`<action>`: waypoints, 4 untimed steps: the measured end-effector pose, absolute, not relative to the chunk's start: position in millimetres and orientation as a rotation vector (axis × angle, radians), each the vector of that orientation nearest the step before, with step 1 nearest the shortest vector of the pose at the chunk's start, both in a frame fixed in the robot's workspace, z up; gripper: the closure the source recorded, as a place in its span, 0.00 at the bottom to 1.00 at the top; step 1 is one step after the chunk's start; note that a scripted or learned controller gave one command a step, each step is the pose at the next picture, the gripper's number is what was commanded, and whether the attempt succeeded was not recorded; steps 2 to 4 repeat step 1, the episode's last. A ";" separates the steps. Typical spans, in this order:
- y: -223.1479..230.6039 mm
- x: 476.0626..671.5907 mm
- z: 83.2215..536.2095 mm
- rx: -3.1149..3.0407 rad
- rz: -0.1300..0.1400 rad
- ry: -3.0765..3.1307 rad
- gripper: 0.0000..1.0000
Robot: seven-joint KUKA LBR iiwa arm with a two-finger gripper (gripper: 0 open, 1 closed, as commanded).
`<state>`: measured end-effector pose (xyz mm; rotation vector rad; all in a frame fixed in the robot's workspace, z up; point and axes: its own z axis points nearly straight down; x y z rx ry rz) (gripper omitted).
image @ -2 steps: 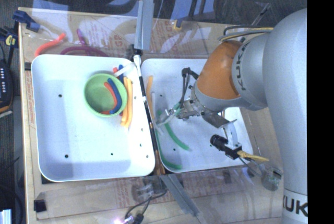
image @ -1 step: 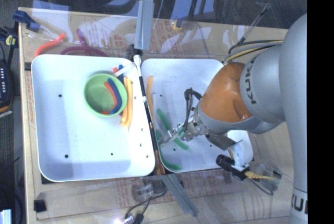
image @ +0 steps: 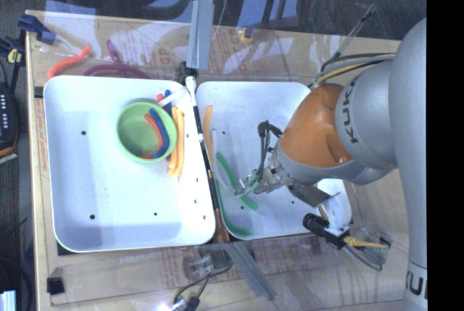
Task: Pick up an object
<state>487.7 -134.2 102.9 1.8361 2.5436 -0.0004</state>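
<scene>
While its finger state is hard to tell, the end effector (image: 243, 188) hangs seemingly touching a green strip (image: 226, 170).

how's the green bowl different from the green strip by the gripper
The green bowl sits in the left bin; the green strip lies in the right bin, beside the gripper. The bowl is round and deep and holds small coloured pieces; the strip is thin, flat and holds nothing. The bowl is a light lime green, while the strip is a darker green. Both rest on white bin floors.
</scene>
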 end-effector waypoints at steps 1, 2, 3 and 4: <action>-119.9 498.3 169.6 2.278 -0.001 2.166 1.00; -119.9 498.3 169.6 2.278 -0.001 2.166 1.00; -119.9 498.3 169.6 2.278 -0.001 2.166 1.00; -119.9 498.3 169.6 2.278 -0.001 2.166 1.00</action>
